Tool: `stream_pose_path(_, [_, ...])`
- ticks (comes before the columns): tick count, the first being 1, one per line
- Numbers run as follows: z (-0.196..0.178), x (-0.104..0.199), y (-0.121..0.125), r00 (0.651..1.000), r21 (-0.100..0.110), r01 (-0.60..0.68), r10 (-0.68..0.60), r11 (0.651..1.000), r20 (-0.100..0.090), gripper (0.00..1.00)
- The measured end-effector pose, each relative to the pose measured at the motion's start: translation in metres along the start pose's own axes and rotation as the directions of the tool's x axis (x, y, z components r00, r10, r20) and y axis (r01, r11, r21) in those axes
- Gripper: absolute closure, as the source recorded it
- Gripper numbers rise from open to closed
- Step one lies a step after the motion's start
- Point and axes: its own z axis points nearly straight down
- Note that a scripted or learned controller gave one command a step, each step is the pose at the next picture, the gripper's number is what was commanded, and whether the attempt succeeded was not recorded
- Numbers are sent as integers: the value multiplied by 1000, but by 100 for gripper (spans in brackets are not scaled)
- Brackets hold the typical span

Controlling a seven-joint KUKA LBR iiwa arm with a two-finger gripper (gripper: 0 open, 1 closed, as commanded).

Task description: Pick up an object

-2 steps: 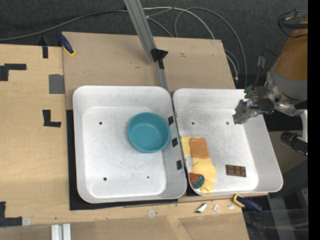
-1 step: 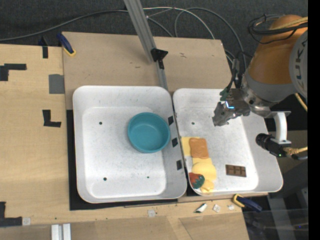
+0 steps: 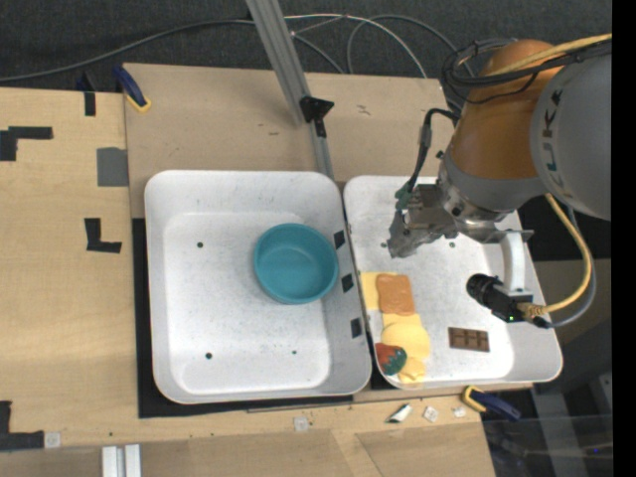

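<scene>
Arm: you've got the grey KUKA arm coming in from the upper right of the frame, orange band showing above the wrist, leaning down over the right bin.
Gripper: the gripper hangs low over the upper left part of the right bin. Honestly you can't tell how far open it is from this angle, the tips are just a dark blur against the white floor. Nothing visible between them, so don't count anything as grabbed.
Right bin: the shallow white right bin sits in the right half of the frame and holds all the small stuff.
Yellow sponge: a yellow sponge-like piece lies along the bin's left wall, lower down in the frame than the gripper and apart from it.
Orange block: a flat orange-tan block rests on top of the yellow piece's upper end, closest thing to the gripper.
Round toy: a small red and green round thing sits at the lower end of the yellow piece, touching it. Too small to name properly.
Brown bar: a little brown chocolate-looking bar lies flat on the bin floor, toward the lower right, well apart from the pile.
Left bin: the left bin is right beside the other one, walls touching.
Bowl: a teal bowl stands upright near the left bin's right side.
</scene>
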Motion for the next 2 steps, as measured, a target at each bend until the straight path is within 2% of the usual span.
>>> stream_pose_path(1, [18,55,2,1000,2,1,-1,1000,0,100])
stream_pose_path(2, [33,108,21,1000,0,1,-1,1000,0,100])
